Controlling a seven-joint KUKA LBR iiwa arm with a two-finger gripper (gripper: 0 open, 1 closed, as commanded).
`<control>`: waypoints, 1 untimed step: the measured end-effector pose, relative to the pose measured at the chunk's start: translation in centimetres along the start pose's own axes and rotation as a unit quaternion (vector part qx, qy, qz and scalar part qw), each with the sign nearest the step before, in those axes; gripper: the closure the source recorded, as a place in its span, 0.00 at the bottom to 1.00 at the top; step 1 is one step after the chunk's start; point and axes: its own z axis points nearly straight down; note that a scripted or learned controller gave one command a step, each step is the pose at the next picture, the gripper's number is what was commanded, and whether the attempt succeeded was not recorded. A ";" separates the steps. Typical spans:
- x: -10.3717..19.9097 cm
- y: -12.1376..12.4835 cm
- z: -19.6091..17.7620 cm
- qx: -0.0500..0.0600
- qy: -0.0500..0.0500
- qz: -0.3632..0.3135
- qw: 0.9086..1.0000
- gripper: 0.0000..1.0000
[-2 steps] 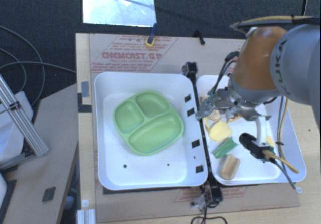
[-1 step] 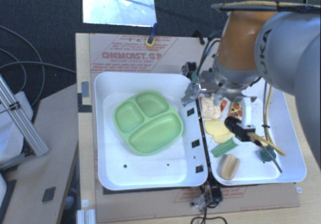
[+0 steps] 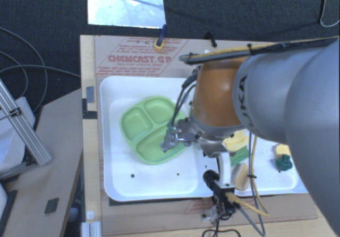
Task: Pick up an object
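Observation:
A light green divided plate lies in the left white bin. My gripper hangs low over the plate's right edge, under the orange band of the wrist. It looks close to or touching the plate's rim. The arm hides the plate's right side and the inner part of the right bin. Nothing can be seen held in the gripper.
In the right bin lie a pale yellow object, a green piece, a tan block, a small yellow block and a teal lump. A cardboard sheet lies behind the bins.

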 end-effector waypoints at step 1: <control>-0.6 0.6 -1.2 -0.005 -0.001 0.005 1.000 1.00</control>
